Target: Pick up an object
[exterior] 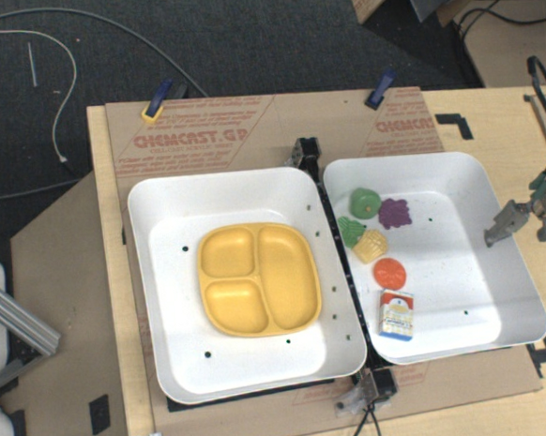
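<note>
The right bin [467, 286] holds several small items along its left side. There is a green round toy [365, 201], a purple grape cluster [395, 213], a smaller green piece [351, 231], a pale yellow ridged toy [370, 245], an orange-red ball [388, 273] and a small red and white carton [396, 315]. My gripper [519, 232] hangs at the bin's right rim, well to the right of all of them. Its fingers are spread apart with nothing between them.
A yellow divided plate [259, 278] lies in the middle of the left bin [163, 259]. A black divider runs between the two bins. Blue clamps [158, 101] hold the cardboard at the bench's far edge. Cables lie on the dark floor behind.
</note>
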`<move>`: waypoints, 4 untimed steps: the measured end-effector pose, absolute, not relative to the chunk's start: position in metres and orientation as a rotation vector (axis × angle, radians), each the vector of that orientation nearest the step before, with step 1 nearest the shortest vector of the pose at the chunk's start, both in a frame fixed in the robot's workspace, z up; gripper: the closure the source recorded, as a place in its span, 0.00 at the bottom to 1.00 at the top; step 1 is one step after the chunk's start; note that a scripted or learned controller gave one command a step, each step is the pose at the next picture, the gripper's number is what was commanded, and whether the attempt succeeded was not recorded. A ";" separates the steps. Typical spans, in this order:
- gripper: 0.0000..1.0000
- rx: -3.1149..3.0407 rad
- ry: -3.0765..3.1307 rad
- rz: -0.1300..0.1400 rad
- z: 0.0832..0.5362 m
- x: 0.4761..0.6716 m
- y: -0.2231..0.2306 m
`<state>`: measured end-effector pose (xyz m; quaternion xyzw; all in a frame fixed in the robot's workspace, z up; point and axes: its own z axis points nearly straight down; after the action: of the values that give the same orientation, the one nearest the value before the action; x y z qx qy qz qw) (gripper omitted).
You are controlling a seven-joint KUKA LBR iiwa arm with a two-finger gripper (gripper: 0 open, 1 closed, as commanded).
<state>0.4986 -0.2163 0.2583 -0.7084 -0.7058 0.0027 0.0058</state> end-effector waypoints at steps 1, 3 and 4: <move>0.00 -2.220 -2.221 0.000 0.264 0.501 -0.216; 0.00 -2.218 -2.215 0.003 0.165 0.491 -0.223; 0.00 -2.216 -2.216 0.002 0.122 0.489 -0.218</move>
<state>0.4889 -0.2180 0.1219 -0.7071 -0.7071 0.0007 0.0036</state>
